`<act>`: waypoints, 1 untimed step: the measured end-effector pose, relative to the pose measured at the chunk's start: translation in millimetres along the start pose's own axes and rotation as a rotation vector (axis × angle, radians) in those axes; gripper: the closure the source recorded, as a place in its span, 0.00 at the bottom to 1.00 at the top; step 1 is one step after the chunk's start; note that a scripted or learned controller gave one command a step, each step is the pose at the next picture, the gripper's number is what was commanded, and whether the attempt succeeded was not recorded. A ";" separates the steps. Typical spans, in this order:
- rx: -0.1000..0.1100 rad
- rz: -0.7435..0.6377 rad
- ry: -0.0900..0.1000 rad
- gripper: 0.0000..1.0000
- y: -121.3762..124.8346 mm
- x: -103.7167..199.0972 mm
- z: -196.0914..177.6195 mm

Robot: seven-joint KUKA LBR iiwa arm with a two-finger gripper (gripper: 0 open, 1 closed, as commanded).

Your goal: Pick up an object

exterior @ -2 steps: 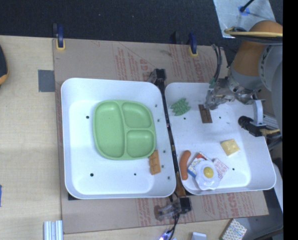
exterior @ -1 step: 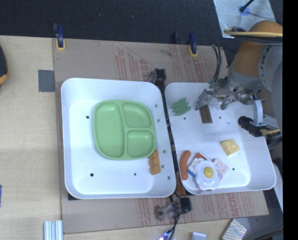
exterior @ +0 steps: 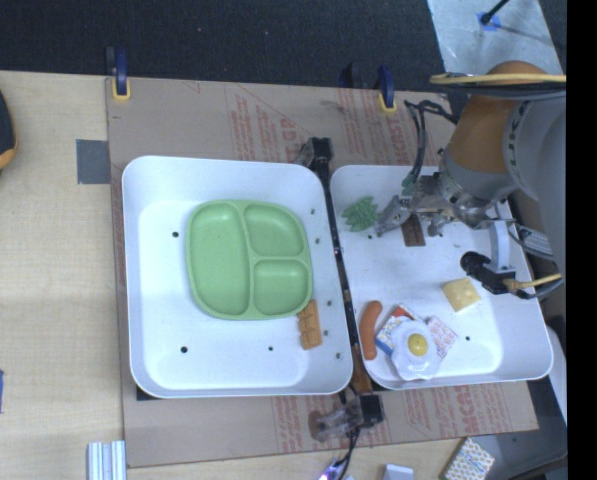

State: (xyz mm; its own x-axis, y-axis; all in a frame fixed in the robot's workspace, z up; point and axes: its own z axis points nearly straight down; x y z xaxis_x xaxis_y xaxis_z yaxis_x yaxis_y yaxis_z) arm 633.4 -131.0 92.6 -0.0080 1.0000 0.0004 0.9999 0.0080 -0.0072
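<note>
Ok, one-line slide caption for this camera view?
Gripper low in right bin near green leafy item; green divided plate in left bin.

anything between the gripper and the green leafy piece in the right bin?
Nothing visible. The gripper sits over the upper part of the right bin, and the green leafy piece lies just to its left in this view, with bare bin floor between them. The sausage and the fried egg lie nearer the front edge, off that path.
</note>
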 end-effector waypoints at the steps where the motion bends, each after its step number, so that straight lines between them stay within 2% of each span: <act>1: -0.008 0.006 -0.003 0.00 23.6 -52.2 -0.2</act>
State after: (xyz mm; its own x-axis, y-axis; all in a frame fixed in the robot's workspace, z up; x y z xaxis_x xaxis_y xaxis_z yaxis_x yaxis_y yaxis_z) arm 657.4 -183.0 92.7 -0.0021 1.0000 -0.0025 1.0000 0.0021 0.0010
